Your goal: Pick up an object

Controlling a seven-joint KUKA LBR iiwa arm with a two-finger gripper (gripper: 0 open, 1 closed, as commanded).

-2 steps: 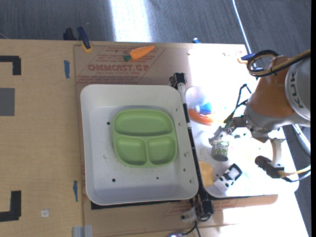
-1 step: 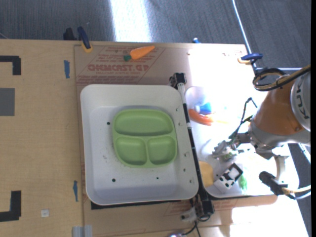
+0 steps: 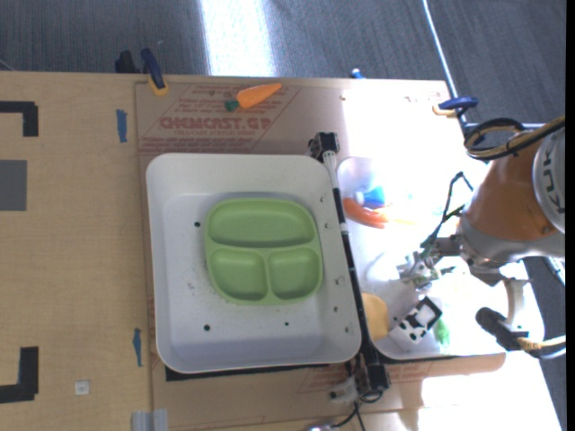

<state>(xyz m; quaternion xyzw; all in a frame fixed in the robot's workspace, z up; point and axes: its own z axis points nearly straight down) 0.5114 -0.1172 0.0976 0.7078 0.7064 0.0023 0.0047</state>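
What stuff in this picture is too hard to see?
- Right bin: sun glare in the camera view washes out its floor and most things in it.
- Gripper: too small and glare-lit to judge.
- Orange thing in the right bin: its shape blurs into the glare.
- Arm: cut off by the right edge.

Grey ribbed carpet floor [image 3: 296, 16] across the top, cut by a bright patch of sunlight [image 3: 235, 21]. Pale wooden bench [image 3: 63, 268] below, with black tape marks [image 3: 22, 119] and blue tape strips [image 3: 121, 126]. Brown cardboard sheet [image 3: 216, 119] with red lettering, held by blue clamps [image 3: 154, 72]. Strong glare washing out the right side.
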